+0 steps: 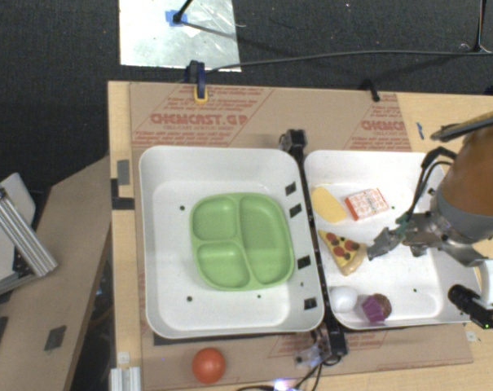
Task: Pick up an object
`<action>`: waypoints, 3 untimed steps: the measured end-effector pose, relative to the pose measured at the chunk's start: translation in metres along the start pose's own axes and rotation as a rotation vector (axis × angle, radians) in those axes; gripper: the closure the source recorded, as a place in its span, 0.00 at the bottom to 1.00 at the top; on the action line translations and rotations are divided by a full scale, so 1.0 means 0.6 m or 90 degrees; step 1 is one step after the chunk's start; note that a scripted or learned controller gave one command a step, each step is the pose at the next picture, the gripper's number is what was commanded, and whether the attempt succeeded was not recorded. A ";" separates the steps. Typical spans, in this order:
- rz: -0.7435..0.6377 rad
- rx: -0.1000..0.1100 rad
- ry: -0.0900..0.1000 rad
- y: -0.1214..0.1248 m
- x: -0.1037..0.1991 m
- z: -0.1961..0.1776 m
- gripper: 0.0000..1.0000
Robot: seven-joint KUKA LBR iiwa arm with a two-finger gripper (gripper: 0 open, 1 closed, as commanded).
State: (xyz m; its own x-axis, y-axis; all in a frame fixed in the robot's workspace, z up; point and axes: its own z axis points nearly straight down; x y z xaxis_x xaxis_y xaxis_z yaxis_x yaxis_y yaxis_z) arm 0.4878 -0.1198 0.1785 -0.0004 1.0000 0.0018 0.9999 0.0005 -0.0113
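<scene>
Camera view: arm (474,194) reaching in over the right bin (409,308), gripper (382,245) low near the bin's middle, just right of the pizza slice (344,252). Cannot tell the gripper's state. Yellow block (328,204) and red-and-white box (366,204) toward the far edge. White egg (343,299) and purple fruit (376,307) at the near-left corner. Green divided plate (241,240) in the left bin (160,218). Tomato (209,365) on the bench's near edge.

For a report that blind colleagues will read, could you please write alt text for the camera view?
A grey robot arm reaches in from the right, its pincer low over the right bin beside a pizza slice. That bin also holds a yellow block, red-and-white box, white egg and purple ball. The left bin holds a green divided plate.
</scene>
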 end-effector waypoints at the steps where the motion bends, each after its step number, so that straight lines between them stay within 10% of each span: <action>1: -0.002 -0.008 -0.001 0.005 0.000 -0.009 0.00; 3: -0.001 -0.007 0.002 0.005 0.006 0.154 0.00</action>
State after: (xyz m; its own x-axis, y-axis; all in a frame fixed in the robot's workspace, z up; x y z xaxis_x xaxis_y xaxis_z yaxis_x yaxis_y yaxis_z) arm 0.4897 -0.1159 0.0860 -0.0018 1.0000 0.0045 1.0000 0.0018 0.0002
